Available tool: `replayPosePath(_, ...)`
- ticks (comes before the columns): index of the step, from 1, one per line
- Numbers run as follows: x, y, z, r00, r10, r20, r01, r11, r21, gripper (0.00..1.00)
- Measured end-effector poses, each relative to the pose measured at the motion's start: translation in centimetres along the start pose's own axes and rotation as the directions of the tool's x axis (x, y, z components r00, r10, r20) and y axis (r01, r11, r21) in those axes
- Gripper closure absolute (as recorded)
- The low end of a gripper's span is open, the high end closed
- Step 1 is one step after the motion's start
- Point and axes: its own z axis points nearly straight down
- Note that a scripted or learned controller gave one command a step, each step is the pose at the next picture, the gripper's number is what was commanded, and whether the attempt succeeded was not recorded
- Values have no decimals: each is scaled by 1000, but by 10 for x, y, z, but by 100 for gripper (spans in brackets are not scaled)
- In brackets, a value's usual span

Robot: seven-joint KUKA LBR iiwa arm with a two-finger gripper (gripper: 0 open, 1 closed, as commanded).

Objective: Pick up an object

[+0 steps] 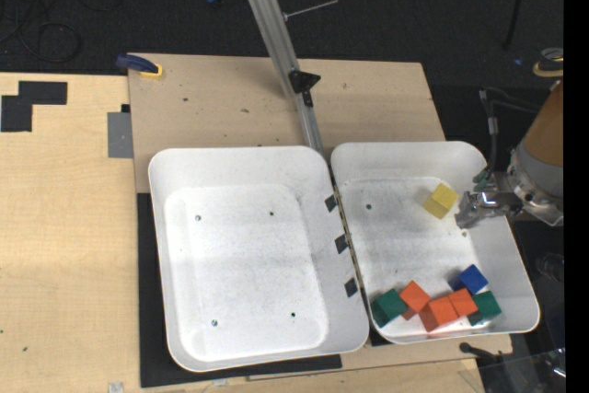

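Observation:
A yellow block (442, 200) lies alone in the upper part of the right bin (405, 163). Along that bin's near edge sits a cluster: a green block (389, 305), an orange block (414, 295), a larger orange block (444, 310), a blue block (472, 278) and another green block (485, 306). My gripper (476, 206) hangs at the right rim of the right bin, just right of the yellow block and apart from it. No object shows between its fingers.
The left bin (244, 258) sits beside the right one, with black clips (339, 242) along the shared edge. A slanted aluminium bar (276, 41) rises behind the bins. A blue-and-yellow clamp (140, 64) lies at the bench's far left corner.

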Motion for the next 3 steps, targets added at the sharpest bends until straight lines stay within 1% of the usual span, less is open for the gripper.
replayPosePath(1,2,-6,-46,1000,-2,0,2,1000,1,100)
replayPosePath(2,1,-5,-91,1000,-3,0,3,1000,0,100)
replayPosePath(3,48,13,-72,1000,-6,-4,6,1000,8,100)
